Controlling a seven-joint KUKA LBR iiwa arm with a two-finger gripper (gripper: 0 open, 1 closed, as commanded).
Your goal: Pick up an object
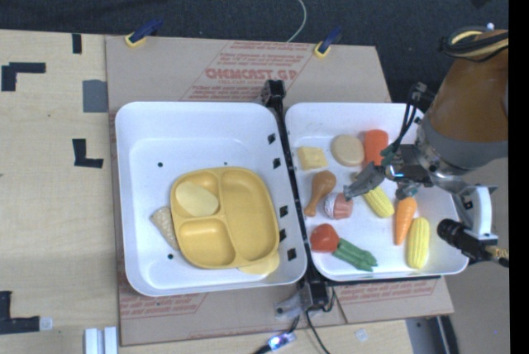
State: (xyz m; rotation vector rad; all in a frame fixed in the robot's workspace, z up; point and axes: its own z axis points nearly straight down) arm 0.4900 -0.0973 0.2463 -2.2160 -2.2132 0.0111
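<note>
- Inside the right bin, toy food lies scattered: a drumstick near the left wall, a pink-and-grey piece just beside it, a small corn cob to the right of that piece.
- A carrot and a larger corn cob lie side by side toward the right wall.
- A red tomato touches a green vegetable at the near edge.
- A yellow cheese wedge, a beige round piece and an orange-red block sit along the far side.
- The gripper hangs low over the right bin, its tip directly above the pink-and-grey piece and next to the small corn cob. Whether its fingers are apart or together cannot be told; nothing is seen between them.
- The arm enters from the right, over the right wall.
- The left bin holds a yellow divided plate with a pale round item in its upper-left compartment.
- Both bins rest on a cardboard sheet.
</note>
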